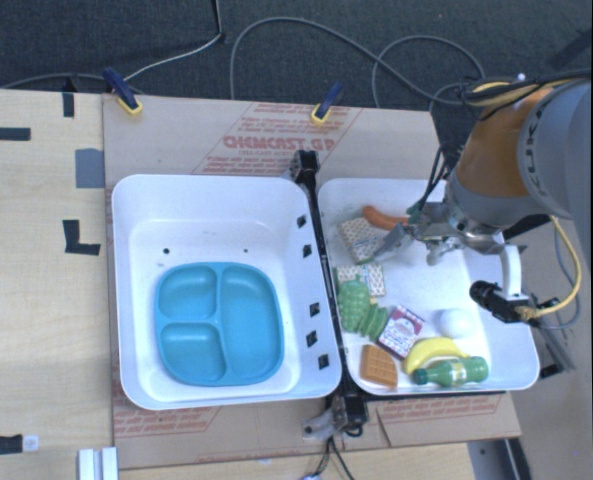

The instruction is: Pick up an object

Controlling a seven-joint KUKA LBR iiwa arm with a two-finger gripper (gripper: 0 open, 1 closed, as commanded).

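My gripper (414, 246) hangs over the upper part of the right bin (516, 363), open, with nothing between its fingers. Its left fingertip (386, 250) is just right of a pale cracker (357, 234), and an orange carrot (380, 216) lies just above it. Lower in the bin lie a second cracker (374, 281), a green leafy piece (357, 306), a pink packet (402, 330), a white egg (456, 321), a yellow banana (433, 350), a green bottle (452, 371) and a brown waffle (378, 366).
The left bin (136, 208) holds a blue divided plate (219, 323). A black divider with clips (316, 268) runs between the bins. The arm's black cable fitting (498, 300) hangs over the right bin's right side. Cables trail behind the bench.
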